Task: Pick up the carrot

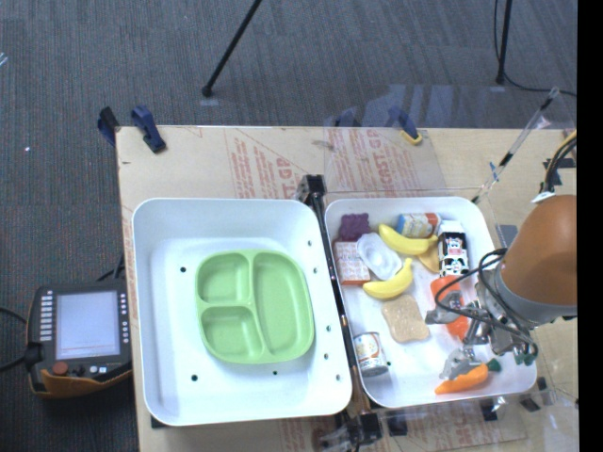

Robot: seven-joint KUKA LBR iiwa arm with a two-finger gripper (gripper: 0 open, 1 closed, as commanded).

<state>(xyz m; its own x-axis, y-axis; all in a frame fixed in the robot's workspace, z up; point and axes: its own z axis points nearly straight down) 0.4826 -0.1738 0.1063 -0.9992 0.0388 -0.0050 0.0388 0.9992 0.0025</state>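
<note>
step in hand looks like the approach/descent onto the carrot (464, 379): the gripper (468, 356) hangs low over the right bin (482, 217), just above the carrot, which lies flat near that bin's front right corner w/ its green top toward the right wall. carrot isn't seen between the fingers, so no grasp yet imo. finger state: can't tell, the wrist and cabling hide the tips.

next move prob needs a short drop straight down, jaws set across the carrot's narrow width, then close & lift. the bin's front wall is close, so little room for a finger on that side.

right bin also holds two bananas (403, 238) toward the middle/back, a bread slice (406, 320) in the middle, a small can (368, 352) by the front left corner, a purple item (354, 226) at the back left, a milk-type carton (453, 252) and a few packets i can't id.

left bin (151, 224) holds a green divided tray (254, 306), roughly centred; nothing seen in its compartments.
</note>
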